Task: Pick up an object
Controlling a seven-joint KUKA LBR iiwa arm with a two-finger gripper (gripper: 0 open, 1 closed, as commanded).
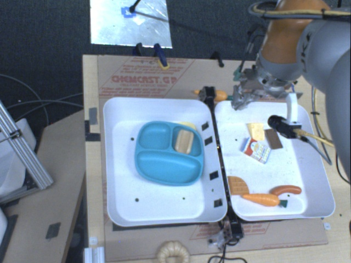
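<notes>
My gripper (240,101) hangs over the far left corner of the right bin (312,171), below the orange wrist band. Nothing shows in its grasp. In this bin lie a yellow block (255,130), a brown block (273,139) and a small colourful packet (256,150) near the middle. Along the front lie a tan toast piece (237,185), a carrot (263,200) and a sausage (286,190). The left bin (120,163) holds a blue divided plate (162,160) with a tan bread piece (184,141) on it.
A black cylinder on a white bracket (282,126) juts from the arm over the right bin's far side. A small orange item (220,96) lies just behind the bins' divider (216,152). A metal sheet (130,15) lies beyond the bench, and a rope ring (174,252) at the front edge.
</notes>
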